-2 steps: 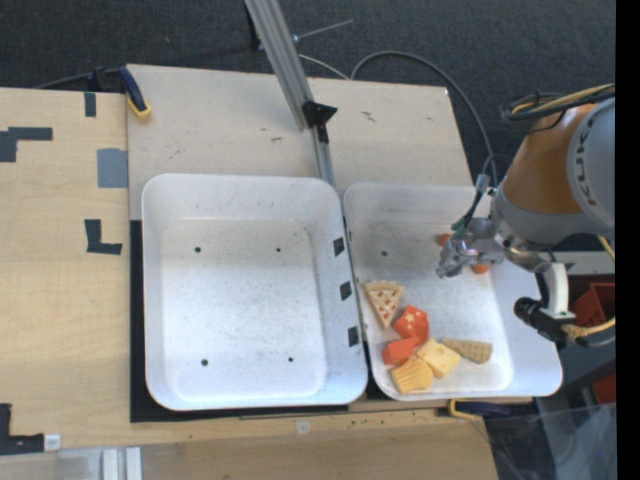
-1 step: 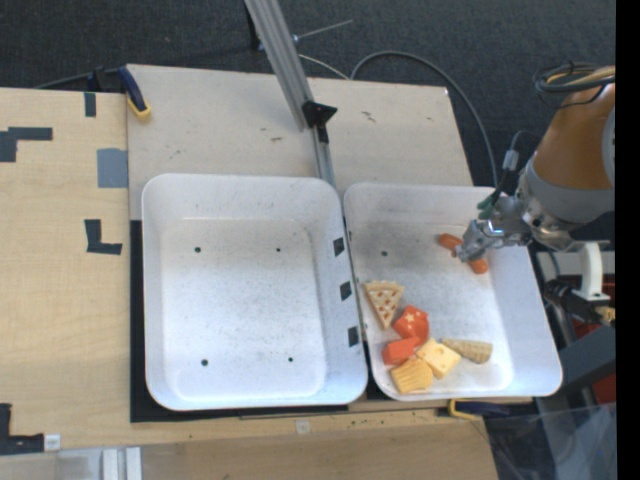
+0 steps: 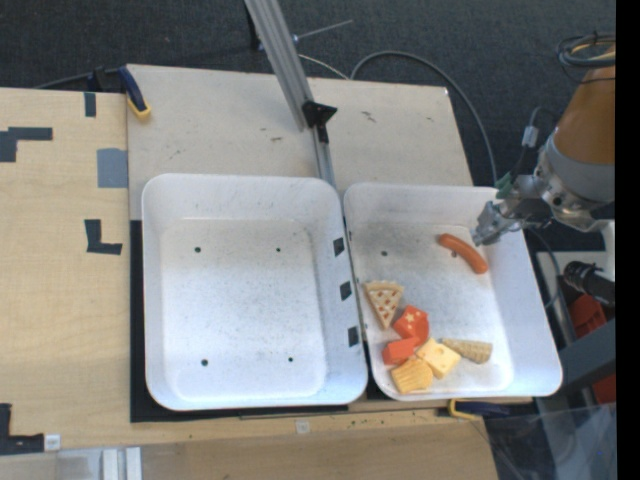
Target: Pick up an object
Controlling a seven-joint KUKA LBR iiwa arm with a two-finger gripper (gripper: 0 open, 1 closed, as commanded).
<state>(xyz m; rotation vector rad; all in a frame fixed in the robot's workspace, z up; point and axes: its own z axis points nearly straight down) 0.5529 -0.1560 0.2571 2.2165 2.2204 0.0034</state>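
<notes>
The bench (image 3: 60,268) is pale wood at the left, marked with grey tape pieces, and a lighter board (image 3: 230,133) lies under the bins. Dark carpet (image 3: 120,18) shows beyond the far edge. A blue and yellow clamp (image 3: 133,92) grips the board's far left corner.

The left bin (image 3: 240,288) is white, speckled with dark grit, with four small holes in its floor. An aluminium rail (image 3: 280,48) slants down from the top and ends at a black bracket (image 3: 319,114) near the seam between the bins. A grey cable (image 3: 420,68) loops over the board behind the right bin.

The right bin (image 3: 420,218) holds toy food. A waffle wedge (image 3: 384,299) lies near its left wall; just below it sit a red pepper piece (image 3: 410,323), an orange-red piece (image 3: 399,350), two yellow cheese blocks (image 3: 424,366) and a tan cone-shaped piece (image 3: 470,350), clustered at the near side. An orange sausage (image 3: 463,252) lies apart, towards the far right wall.

The arm (image 3: 585,138) enters from the right, orange band uppermost, angled down over the bin's right rim. The gripper (image 3: 490,226) sits just beside the sausage's right end. Whether it is open or closed, I cannot tell; nothing is seen held.
</notes>
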